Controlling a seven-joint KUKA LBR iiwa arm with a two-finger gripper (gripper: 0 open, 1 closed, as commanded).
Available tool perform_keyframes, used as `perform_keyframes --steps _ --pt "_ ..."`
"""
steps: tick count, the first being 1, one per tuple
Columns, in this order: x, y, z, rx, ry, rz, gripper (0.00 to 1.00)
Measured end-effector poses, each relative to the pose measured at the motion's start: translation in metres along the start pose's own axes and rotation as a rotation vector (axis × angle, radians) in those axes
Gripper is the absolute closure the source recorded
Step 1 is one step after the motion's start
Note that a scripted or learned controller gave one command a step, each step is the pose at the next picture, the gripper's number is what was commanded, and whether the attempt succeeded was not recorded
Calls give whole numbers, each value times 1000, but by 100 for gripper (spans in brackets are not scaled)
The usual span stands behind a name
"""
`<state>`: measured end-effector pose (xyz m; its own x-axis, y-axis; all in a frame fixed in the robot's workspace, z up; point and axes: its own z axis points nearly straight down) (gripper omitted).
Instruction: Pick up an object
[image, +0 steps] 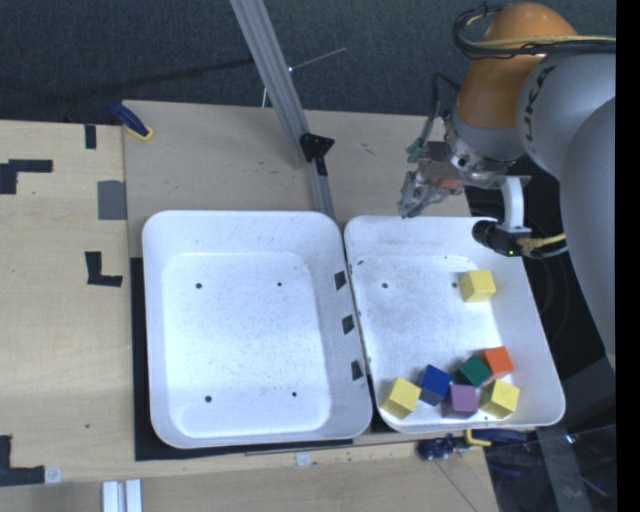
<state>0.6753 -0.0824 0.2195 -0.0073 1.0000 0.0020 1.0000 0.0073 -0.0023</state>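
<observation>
- Camera view, from above and at a slant, gives us two white bins side by side on the bench; the left bin (245, 325) and the right bin (425, 300) touch along their inner rims
- we see the grey arm (560, 95) reaching in from the right, its orange band near the top edge
- the gripper (413, 203) hangs over the far rim of the right bin, near its far left corner; we cannot tell how it is set, and we see nothing in it
- one yellow block (477, 285) lies alone toward the right wall of the right bin
- along the near wall we count a cluster: a yellow block (401, 397), a blue block (434, 382), a purple block (462, 399), a green block (473, 372), an orange block (497, 359) and another yellow block (503, 397), packed close together; all lie well apart from the gripper
</observation>
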Motion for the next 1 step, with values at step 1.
perform_keyframes --steps 1 --pt "54 -10 -11 -1 0 0 100"
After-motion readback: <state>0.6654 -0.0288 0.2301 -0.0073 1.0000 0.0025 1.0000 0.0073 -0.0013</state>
